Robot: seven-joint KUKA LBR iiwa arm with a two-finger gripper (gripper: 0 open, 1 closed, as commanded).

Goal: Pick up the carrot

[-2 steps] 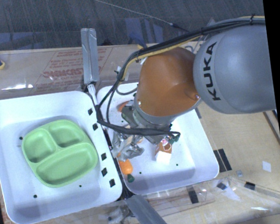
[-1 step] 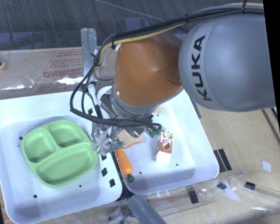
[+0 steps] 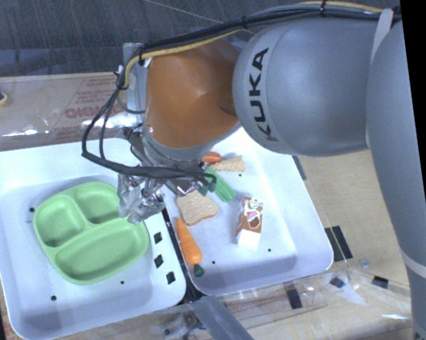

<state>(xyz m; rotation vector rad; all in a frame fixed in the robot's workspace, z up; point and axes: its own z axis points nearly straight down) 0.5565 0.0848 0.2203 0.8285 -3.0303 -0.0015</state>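
The carrot point(image 3: 189, 244), orange with a dark green stub at its near end, lies in the right bin along that bin's left wall, pointing toward the front. My gripper point(image 3: 138, 201) hangs over the ridge between the two bins, just above and left of the carrot's top end and beside the green plate point(image 3: 89, 232). It is metallic, and cables partly hide it. Nothing shows between its fingers.
A green three-compartment plate sits in the left bin point(image 3: 11, 231). In the right bin point(image 3: 299, 232) lie a toast slice point(image 3: 198, 208), a small brown and white carton point(image 3: 250, 221), a green item point(image 3: 222, 187) and a cracker-like piece point(image 3: 229, 165). The arm's big body overhangs the bins' back.
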